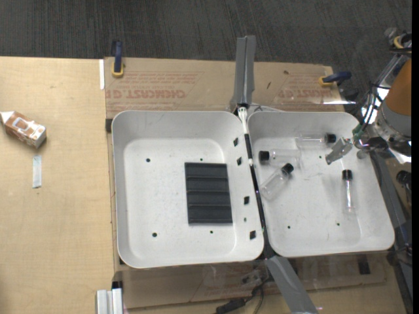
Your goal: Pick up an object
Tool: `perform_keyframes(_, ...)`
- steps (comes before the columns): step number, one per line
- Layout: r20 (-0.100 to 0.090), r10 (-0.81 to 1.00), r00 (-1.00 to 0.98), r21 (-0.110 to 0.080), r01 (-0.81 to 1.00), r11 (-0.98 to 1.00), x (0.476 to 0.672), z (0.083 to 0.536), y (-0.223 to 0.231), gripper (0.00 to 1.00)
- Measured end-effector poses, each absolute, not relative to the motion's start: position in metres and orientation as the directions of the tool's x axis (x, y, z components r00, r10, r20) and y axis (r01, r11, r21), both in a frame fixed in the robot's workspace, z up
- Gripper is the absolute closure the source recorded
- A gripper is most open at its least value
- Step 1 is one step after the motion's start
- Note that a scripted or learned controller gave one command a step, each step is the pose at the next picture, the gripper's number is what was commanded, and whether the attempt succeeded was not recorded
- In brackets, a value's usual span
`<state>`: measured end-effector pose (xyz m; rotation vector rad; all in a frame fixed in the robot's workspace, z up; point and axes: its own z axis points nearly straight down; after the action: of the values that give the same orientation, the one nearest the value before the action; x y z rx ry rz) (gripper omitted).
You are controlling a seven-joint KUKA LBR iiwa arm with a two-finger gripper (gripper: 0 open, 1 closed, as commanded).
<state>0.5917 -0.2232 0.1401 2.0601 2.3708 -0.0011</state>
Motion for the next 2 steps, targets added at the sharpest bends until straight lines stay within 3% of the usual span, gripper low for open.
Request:
perform_keyframes(1, -0.002, 0.962, -0.274, 0.0, 0.962, 0.274, 0.558, 0.284, -0.223, 0.0)
perform_keyframes(2, 0.0, 0.939, -0.344, -0.001, 0.939, 0.344, 0.607, 0.16, -0.139, 0.0)
